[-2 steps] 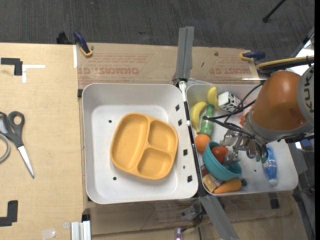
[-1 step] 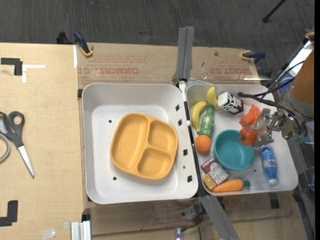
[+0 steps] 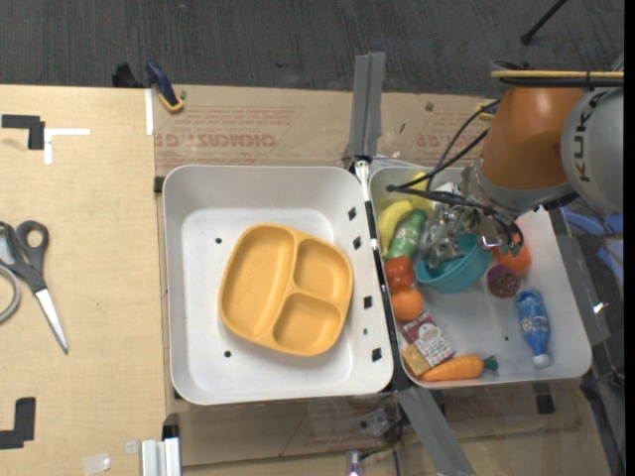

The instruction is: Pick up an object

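My gripper (image 3: 451, 234) hangs low in the right bin (image 3: 566, 296), right over the teal bowl (image 3: 458, 271) and partly hiding it. Left of the bowl lie a yellow banana (image 3: 394, 214), a green item (image 3: 407, 234), a red tomato (image 3: 398, 270) and an orange (image 3: 407, 302). To the bowl's right sit an orange-red fruit (image 3: 514, 257) and a dark purple one (image 3: 503, 283). A blue bottle (image 3: 533, 326), a small carton (image 3: 429, 339) and a carrot (image 3: 454, 369) lie nearer the front. I see nothing lifted.
The left bin (image 3: 189, 266) holds a yellow divided plate (image 3: 286, 289). Scissors (image 3: 35, 276) lie on the wooden bench at far left. A cardboard sheet (image 3: 248, 132) and a blue clamp (image 3: 164, 85) are behind the bins. The arm's orange band (image 3: 531, 137) looms over the right bin's back.
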